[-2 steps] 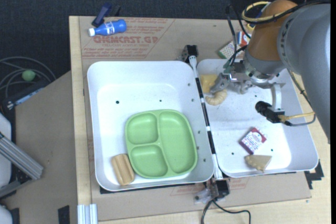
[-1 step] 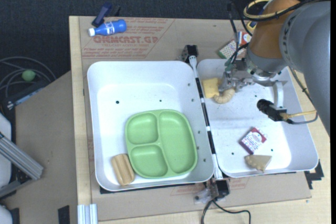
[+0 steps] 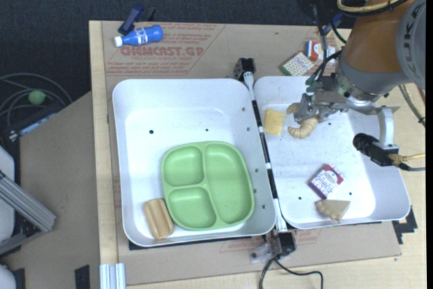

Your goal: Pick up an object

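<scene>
Gripper (image 3: 306,110) over croissant (image 3: 302,127) near right bin (image 3: 379,213) far edge; grip state unclear. Croissant probably light, soft: pinch mid-curve.

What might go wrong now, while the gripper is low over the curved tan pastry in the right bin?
1. The gripper sits over one end of the curved tan croissant-shaped pastry, so the pastry may slip or roll away.
2. The pale yellow cheese-like block lies close beside it and may be pushed against the right white bin wall.
</scene>
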Available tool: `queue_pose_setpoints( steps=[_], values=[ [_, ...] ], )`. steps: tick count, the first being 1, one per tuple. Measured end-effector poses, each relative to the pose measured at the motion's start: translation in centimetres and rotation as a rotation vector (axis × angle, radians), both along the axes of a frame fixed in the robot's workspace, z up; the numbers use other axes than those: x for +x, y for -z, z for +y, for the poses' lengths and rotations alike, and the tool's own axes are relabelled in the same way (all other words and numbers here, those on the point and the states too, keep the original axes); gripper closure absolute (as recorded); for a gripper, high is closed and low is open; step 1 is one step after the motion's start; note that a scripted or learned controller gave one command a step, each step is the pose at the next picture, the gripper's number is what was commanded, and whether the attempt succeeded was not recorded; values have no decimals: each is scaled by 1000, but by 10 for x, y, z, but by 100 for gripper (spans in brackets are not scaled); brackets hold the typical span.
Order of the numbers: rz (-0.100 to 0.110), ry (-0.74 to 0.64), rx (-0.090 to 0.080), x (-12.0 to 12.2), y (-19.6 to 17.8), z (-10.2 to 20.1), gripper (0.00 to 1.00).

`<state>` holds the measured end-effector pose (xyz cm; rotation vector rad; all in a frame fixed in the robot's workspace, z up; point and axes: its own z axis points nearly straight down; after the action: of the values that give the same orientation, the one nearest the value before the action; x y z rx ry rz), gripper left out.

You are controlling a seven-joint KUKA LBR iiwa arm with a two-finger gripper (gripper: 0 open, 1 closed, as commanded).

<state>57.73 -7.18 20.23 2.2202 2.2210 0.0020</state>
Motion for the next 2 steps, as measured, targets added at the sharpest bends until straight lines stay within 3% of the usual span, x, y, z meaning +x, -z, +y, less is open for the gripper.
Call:
queue_pose_setpoints(
  steps=[1, 2],
  values=[
    [3, -1, 1, -22, -29, 43, 100],
    [1, -1, 0, 1, -26, 80, 100]
  ],
)
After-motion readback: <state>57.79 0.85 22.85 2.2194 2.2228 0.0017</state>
